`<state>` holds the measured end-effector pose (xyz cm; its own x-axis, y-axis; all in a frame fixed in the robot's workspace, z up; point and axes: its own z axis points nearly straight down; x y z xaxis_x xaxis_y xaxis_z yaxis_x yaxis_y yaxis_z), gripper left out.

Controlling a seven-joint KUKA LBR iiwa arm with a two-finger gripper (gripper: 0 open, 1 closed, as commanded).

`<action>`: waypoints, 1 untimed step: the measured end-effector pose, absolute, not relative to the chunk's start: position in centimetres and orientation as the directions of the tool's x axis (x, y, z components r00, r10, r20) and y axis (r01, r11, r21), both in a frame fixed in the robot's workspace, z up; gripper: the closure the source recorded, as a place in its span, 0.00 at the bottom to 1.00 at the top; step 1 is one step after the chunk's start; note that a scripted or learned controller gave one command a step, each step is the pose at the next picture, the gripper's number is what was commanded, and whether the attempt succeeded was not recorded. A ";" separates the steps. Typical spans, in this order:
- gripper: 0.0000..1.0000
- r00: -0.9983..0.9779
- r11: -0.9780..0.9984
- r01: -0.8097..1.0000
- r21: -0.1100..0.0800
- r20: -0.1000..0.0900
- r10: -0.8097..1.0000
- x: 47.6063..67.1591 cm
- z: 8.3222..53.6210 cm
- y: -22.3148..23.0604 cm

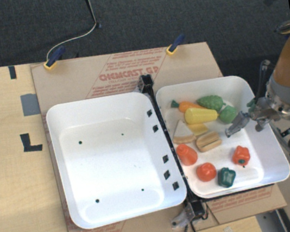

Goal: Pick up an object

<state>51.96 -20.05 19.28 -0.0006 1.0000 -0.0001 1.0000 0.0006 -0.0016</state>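
Well, the gripper (pixel 238 124) hangs over the right bin (pixel 241 84) of toy vegetables (pixel 206 114); jaw opening unclear.

The pale wooden tabletop (pixel 12 179) carries a flat brown cardboard sheet with red printing (pixel 121 72), held at its far edge by two blue-and-yellow clamps (pixel 53 56). Two shallow white plastic bins sit side by side on the cardboard, left bin (pixel 58 121) touching right bin (pixel 238 83).

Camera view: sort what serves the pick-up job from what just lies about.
Job:
claw
right bin
yellow pepper
green vegetable
bread roll
tomato
red pepper

Lying about:
left bin
cardboard sheet
blue clamps
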 end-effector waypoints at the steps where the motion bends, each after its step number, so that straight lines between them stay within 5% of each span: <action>1: 0.00 -0.005 0.005 1.000 0.004 -0.003 1.000 59.5 8.0 -22.3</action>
<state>59.54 -22.35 7.97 -0.0047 1.0000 -0.0035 1.0000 0.0048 0.0035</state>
